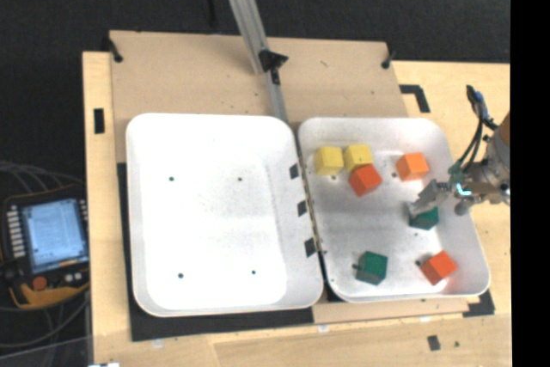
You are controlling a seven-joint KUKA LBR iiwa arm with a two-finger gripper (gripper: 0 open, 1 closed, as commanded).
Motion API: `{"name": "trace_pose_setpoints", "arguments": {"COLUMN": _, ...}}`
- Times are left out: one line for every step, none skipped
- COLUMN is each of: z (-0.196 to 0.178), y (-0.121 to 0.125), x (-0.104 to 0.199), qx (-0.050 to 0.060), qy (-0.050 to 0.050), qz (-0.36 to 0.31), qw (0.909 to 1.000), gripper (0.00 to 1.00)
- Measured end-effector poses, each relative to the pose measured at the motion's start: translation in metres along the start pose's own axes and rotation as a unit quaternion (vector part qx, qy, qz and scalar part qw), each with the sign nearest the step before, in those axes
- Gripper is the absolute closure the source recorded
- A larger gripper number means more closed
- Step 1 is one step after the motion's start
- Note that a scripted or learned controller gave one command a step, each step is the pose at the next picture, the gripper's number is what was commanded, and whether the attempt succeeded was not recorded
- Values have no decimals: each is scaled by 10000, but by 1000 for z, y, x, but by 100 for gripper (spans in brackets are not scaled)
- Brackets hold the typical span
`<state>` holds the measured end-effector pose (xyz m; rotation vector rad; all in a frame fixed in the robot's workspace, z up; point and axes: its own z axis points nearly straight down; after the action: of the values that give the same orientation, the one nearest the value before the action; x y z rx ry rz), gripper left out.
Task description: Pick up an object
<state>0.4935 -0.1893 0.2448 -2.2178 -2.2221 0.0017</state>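
The right bin (391, 133) holds several small blocks. Two yellow blocks (329, 160) sit side by side near its far left, with a red-orange block (365, 180) just in front of them and an orange block (413, 166) to their right. A green block (372, 267) and another red-orange block (438, 267) lie near the front rim. My gripper (427, 200) reaches in from the right edge and hangs directly over a dark green block (423, 221), partly covering it. I cannot tell whether it touches that block.
The left bin (215, 211) lies beside the right one, their inner walls meeting at the middle. A slanted metal rail (245, 4) rises behind the bins. A teach pendant (47, 236) rests off the bench at the far left.
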Motion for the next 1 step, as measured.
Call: {"name": "trace_pose_setpoints", "arguments": {"z": -2, "y": 1, "x": 0, "qx": -23, "qy": -7, "qz": 6, "qw": 10000, "gripper": 0}}
